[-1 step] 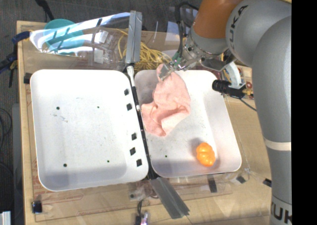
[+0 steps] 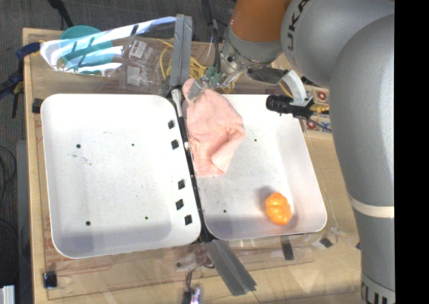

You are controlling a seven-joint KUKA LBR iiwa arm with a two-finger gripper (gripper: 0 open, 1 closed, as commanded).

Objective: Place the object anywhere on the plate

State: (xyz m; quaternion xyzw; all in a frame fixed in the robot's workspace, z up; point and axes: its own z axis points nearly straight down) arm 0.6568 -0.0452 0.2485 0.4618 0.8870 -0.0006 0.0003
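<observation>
- Reaching in from the right of the camera view, the grey KUKA arm (image 2: 348, 95), its orange band (image 2: 268, 1) just above the wrist, lowers its gripper (image 2: 204, 85) to the far left corner of the right bin (image 2: 301, 162).
- A pink cloth (image 2: 211, 132) hangs bunched from the gripper, its top edge pinched between the closed fingers; its lower folds drape onto the bin floor along the divider between the two bins.
- An orange round object (image 2: 278, 207) sits alone near the front right corner of the same bin, well apart from the cloth.
- The left bin (image 2: 107, 175), white and shallow, lies beside it, the two touching along a row of black clips (image 2: 181, 182).
- Beyond the bins, clear plastic packaging (image 2: 114, 51), a teal item (image 2: 80, 38) and yellow cable (image 2: 167, 55) lie on the wooden bench (image 2: 322, 256).
</observation>
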